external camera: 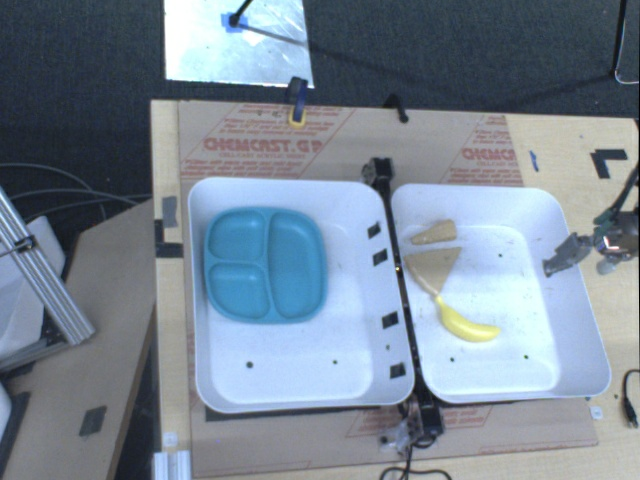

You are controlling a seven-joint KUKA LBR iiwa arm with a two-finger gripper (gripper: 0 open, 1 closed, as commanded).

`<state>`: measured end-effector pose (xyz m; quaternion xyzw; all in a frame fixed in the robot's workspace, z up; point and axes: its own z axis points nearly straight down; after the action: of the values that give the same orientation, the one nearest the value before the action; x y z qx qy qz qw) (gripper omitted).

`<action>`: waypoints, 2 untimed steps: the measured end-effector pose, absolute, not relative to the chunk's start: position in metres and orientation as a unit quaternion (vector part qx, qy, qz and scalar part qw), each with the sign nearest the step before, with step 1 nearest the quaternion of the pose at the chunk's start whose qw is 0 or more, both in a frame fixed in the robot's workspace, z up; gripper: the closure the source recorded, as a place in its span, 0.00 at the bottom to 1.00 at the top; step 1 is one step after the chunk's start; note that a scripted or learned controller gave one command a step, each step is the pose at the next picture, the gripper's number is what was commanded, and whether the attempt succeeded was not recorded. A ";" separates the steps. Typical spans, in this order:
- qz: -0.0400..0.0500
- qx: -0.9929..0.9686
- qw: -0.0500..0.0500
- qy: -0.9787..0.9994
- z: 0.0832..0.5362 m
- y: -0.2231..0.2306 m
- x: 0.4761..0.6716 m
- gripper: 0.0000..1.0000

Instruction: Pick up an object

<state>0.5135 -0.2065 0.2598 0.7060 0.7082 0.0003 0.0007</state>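
**Gripper at the right bin's edge, objects clustered far left**

Two shallow white bins sit side by side on a bench. The gripper (572,252) hangs at the right rim of the right bin (520,368), nothing between its fingers; how far they are parted cannot be told. A wide bare floor separates it from the objects. Near the bin's left wall lie a small tan piece (434,233), a tan wedge (433,266) and a curved yellow banana (466,325). The left bin (300,368) holds a blue divided plate (266,265).
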 end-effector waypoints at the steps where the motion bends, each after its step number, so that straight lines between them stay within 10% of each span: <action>1: 0.006 0.703 0.009 0.711 0.416 -0.149 0.518 0.00; 2: 0.002 0.704 0.004 0.710 0.418 -0.152 0.517 1.00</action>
<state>0.5173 -0.1520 0.4180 0.7039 0.7103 0.0021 0.0041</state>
